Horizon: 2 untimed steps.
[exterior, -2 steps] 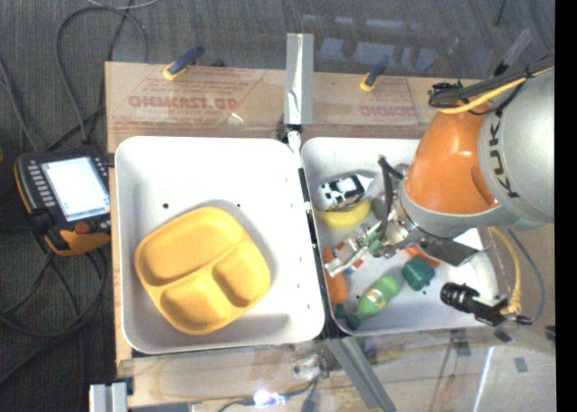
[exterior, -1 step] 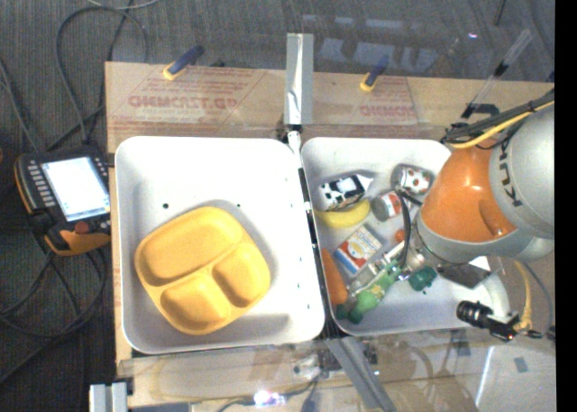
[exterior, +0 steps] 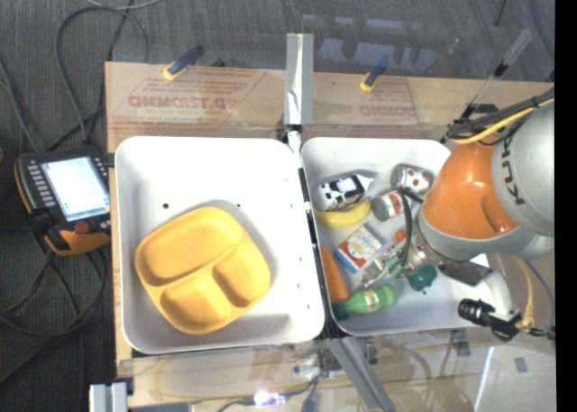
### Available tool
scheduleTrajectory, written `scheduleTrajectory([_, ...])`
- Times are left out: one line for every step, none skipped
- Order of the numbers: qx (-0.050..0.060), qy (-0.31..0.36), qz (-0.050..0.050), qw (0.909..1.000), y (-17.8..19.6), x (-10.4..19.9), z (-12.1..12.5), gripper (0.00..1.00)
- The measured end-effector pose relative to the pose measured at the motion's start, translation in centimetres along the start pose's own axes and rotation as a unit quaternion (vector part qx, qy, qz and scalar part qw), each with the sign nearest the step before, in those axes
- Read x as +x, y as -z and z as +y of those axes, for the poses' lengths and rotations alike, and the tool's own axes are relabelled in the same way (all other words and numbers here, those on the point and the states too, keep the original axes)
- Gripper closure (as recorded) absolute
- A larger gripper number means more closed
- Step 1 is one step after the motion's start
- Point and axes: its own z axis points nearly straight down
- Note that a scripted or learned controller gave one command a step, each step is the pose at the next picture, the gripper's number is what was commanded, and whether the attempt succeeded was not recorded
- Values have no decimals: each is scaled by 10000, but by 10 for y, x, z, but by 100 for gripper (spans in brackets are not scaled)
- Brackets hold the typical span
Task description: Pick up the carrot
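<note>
In the right bin [exterior: 379, 151], along its left wall near the front corner, we saw the carrot [exterior: 335, 280] lying lengthwise, orange and partly tucked beside a green bottle [exterior: 368, 300] that lay on its side just to the carrot's right, the two touching or nearly so. The arm [exterior: 478, 198] reached in from the right, its orange band hanging over the bin's right half. The gripper [exterior: 403, 263] sat low among the clutter, near a red-and-white packet [exterior: 359, 248] and well to the right of the carrot; we could not tell how its claw stood, since the wrist and the surrounding items hid it. Nothing showed the carrot off the bin floor. Farther back in the same bin lay a banana [exterior: 347, 215] with a black-and-white toy [exterior: 341, 190] just behind it, and a small can [exterior: 388, 205] beside them. The left bin [exterior: 135, 167] held a yellow divided plate [exterior: 204, 267], tilted slightly across its middle. A tablet-like handset [exterior: 67, 192] rested on the floor left of the bench.
</note>
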Motion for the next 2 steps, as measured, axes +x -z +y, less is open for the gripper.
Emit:
scheduleTrajectory([-44,1858,-24,9826,-14,-6,1,100])
scheduleTrajectory([-61,3146,-57,9492,-14,-73,9,100])
